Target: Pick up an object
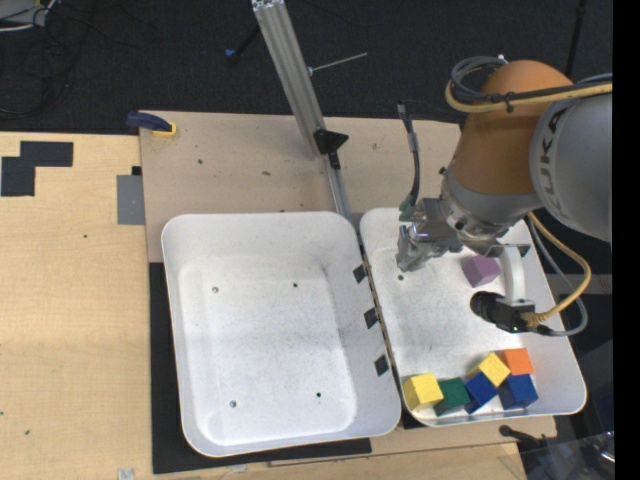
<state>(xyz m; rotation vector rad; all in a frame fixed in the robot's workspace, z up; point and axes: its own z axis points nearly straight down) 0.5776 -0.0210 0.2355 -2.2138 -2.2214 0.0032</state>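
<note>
Purple block [481,267] lies near the right bin's [430,313] far edge, just beside the tool [409,256], whose opening I cannot tell. A descent here could miss it and strike bare floor.

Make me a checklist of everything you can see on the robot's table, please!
Surface: wooden bench bearing a left bin and a right bin.
Job's things: purple block beside the arm; yellow, green, yellow, blue, orange and dark blue blocks clustered at the right bin's near edge.
Clutter: blue clamp at the bench's far left corner.
Gripper: gripper low over the right bin, holding nothing seen.
Cables: yellow-and-black cable looping off the arm.
Surroundings: slanted aluminium rail, dark floor.
</note>
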